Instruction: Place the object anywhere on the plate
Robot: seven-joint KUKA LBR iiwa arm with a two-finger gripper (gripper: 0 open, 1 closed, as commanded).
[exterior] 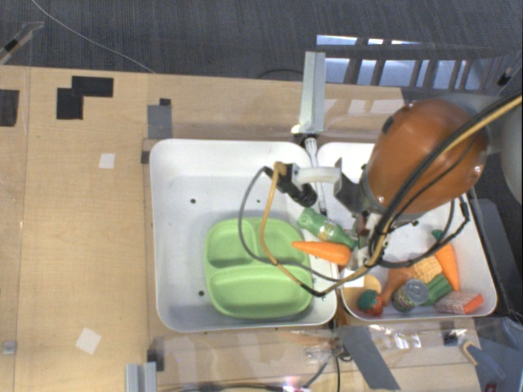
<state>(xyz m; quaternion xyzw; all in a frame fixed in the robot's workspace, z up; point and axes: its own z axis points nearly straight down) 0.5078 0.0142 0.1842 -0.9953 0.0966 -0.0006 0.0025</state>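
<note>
A green two-compartment plate point(245, 272) lies in the left bin point(180, 219), toward its front right. An orange toy carrot point(323, 251) sits at the plate's right edge, reaching toward the rim between the bins. A pale green toy point(317, 224) lies just above it. My gripper point(333, 237) comes down from the orange-banded wrist point(425, 166) right at these two toys. Whether it touches the carrot is hidden by the wrist and cables.
Black and tan cables point(263, 219) loop from the wrist over the plate. The right bin point(478, 256) holds several toy foods: a corn cob point(425, 268), another carrot point(448, 265), a can point(407, 294). A metal post point(312, 88) stands behind the bins.
</note>
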